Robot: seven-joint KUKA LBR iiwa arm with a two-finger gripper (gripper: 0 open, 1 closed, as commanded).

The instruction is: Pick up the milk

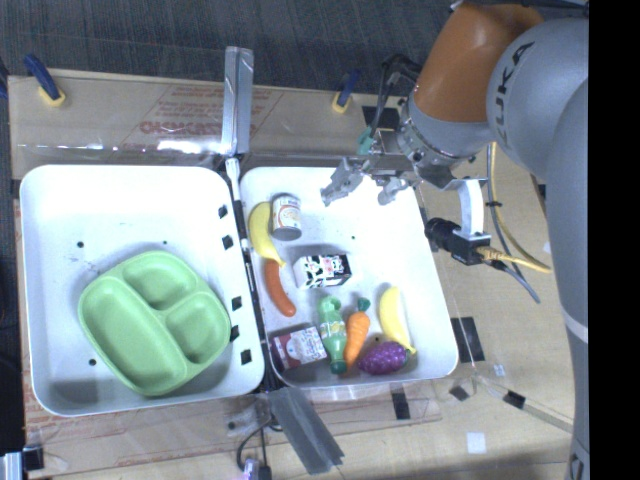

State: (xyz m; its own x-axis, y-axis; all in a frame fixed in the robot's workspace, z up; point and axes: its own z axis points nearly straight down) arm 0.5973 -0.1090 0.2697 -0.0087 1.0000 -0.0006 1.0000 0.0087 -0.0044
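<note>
Milk point(324, 269) lies on its side in the middle of the right bin point(425, 258), untouched, with the gripper point(365, 185) hanging above the bin's far end.

The small carton is white with black cow patches; no writing on it can be read. The grey arm point(540, 98) comes in from the right, its orange band point(470, 48) just above the wrist, and both fingers splay wide with nothing between them, well apart from the carton. A can point(286, 215) and a banana point(260, 230) sit just beyond the milk, a sausage point(279, 288) beside it, and a green bottle point(333, 333), carrot point(356, 333), second banana point(394, 318), grapes point(382, 358) and dark packet point(299, 347) crowd the near end. The left bin point(50, 228) bears a green divided plate point(153, 320).
</note>
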